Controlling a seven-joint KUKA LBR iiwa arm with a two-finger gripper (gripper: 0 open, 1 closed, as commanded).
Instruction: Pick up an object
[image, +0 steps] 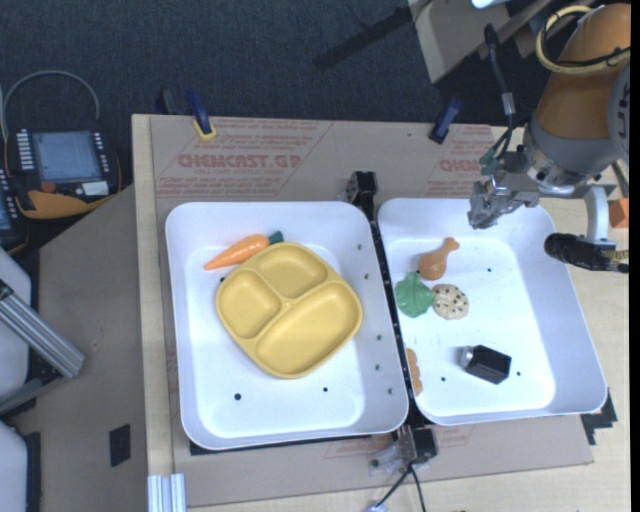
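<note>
Still early: approach step, nothing grasped. Gripper (487, 215) poised over upper edge of right bin (560, 330); spread or pressed together, cannot tell. Nearest candidate, toy drumstick (437, 259), just below-left. Next: shift down-left, descend, close.

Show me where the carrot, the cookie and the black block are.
carrot (237, 251), camera view, middle of its orange body.
cookie (450, 301), camera view, centre of its speckled top.
black block (487, 364), camera view, middle of its upper face.
</note>
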